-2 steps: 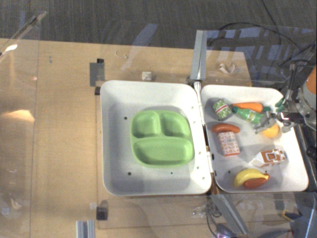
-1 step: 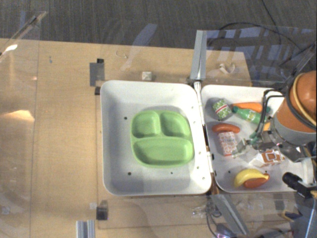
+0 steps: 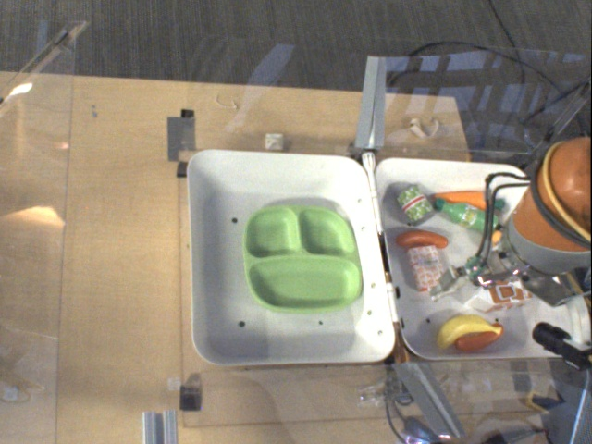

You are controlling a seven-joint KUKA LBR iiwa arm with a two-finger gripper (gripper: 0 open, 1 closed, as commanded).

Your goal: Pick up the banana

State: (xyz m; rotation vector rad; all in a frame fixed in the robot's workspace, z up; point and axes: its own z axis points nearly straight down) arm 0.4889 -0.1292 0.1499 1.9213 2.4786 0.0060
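The gripper [image 3: 474, 271] hangs at the right of the frame beneath the arm's [image 3: 560, 206] rounded grey body and orange band, over the middle of the right bin [image 3: 418, 340]; whether it is released or clenched cannot be told, and nothing can be seen grasped in it. Thin metal parts and black cables run down from the wrist. Just left of the gripper lies a small packet [image 3: 425, 267] with a speckled pink and white print, and above that a smooth red sausage-shaped piece [image 3: 422, 240]. Farther up sit a green can [image 3: 414, 203] with a pale label, a green bottle [image 3: 460, 215] lying on its side, and an orange carrot-shaped piece [image 3: 462, 197]. The banana [image 3: 462, 326] lies in the lower part of the right bin, below the gripper and apart from it: a short, curved, glossy yellow form, with a red-orange object [image 3: 478, 340] touching its lower right side. The left bin [image 3: 217, 248], a shallow white plastic tray with rounded corners, holds a matte green divided plate [image 3: 302, 257] with three compartments. Both bins rest on a light wooden bench [image 3: 102, 248] with small metal brackets at the edges. Dark ribbed carpet [image 3: 231, 17] fills the top of the frame.
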